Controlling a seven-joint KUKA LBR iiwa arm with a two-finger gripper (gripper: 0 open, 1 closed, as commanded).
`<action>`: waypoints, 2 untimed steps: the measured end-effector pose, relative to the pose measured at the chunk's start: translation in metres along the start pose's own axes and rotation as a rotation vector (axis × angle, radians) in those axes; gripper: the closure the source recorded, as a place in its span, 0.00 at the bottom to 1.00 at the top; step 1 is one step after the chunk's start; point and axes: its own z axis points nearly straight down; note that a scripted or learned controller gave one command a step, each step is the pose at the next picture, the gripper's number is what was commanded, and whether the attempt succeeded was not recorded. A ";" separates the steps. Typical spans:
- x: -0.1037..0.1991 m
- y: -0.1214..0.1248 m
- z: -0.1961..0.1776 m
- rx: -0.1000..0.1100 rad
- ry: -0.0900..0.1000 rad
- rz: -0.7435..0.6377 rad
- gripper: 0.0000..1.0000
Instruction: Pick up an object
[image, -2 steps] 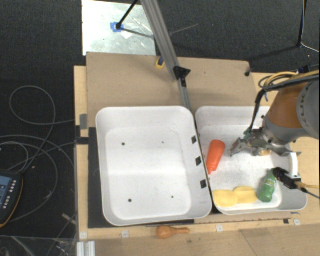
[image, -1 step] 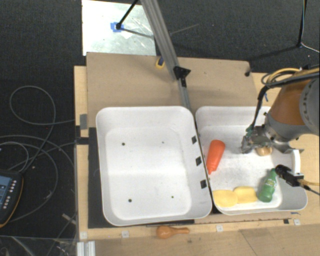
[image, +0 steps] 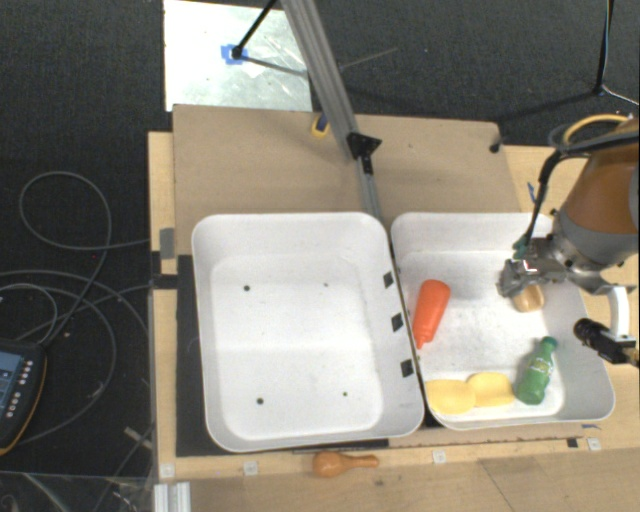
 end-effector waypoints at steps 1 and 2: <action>-0.007 -0.004 -0.060 -0.002 -0.001 0.000 1.00; -0.008 -0.002 -0.112 -0.001 -0.001 -0.005 1.00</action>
